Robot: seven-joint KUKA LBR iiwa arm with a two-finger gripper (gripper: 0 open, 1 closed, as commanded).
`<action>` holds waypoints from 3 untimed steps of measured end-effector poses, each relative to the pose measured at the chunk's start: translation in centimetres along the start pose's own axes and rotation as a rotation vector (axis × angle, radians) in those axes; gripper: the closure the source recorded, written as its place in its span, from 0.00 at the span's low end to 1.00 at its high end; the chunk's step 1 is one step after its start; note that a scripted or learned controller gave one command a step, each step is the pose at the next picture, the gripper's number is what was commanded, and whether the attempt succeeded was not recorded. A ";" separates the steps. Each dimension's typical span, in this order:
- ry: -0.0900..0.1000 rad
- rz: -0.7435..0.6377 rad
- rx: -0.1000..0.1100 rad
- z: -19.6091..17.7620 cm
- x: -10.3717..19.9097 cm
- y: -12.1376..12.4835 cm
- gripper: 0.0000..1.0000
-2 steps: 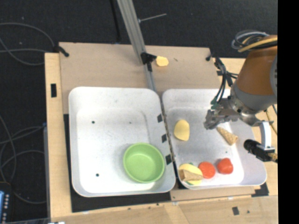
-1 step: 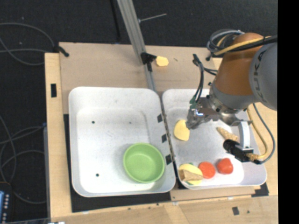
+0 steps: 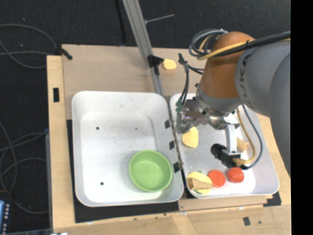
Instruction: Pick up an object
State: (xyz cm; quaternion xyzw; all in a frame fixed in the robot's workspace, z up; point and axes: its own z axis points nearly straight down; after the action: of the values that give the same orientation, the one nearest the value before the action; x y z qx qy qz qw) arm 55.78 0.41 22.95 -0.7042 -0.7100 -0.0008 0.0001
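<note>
We see the grey arm's gripper (image 3: 185, 123) low over the left edge of the right-hand shallow white plastic bin (image 3: 266, 180), close against the side that meets the left-hand shallow white plastic bin (image 3: 98, 106). Just below it in the view, touching or very nearly so, lies a pale yellow rounded teardrop-shaped piece (image 3: 190, 138), and we take that as the thing to pick. Whether it is already caught we cannot tell, nor how far the gripper stands open, since the bulk of the wrist hides that. We judge the piece light and smooth, probably a hollow plastic toy fruit. It looks stiff enough to bear a squeeze, yet apt to slip or roll out of a grip set off-centre. We would take it across its narrower width, near the middle, and mind the bin wall close on its left. Toward the near corner of the same bin lie a small orange-red ball (image 3: 216, 178), a small red ball (image 3: 235, 175) and a yellow and tan lump (image 3: 199, 182), apart from the gripper, while a light green round bowl (image 3: 150, 170) sits in the left bin
</note>
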 end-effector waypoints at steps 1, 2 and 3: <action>0.001 -0.001 -0.001 -1.6 5.5 0.8 1.00; -0.002 0.004 0.003 -0.1 8.5 0.6 1.00; 0.000 0.005 -0.001 -2.1 8.0 0.6 1.00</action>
State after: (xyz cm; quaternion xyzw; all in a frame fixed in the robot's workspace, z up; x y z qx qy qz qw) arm 56.30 8.40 25.02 -0.7058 -0.7084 -0.0009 -0.0002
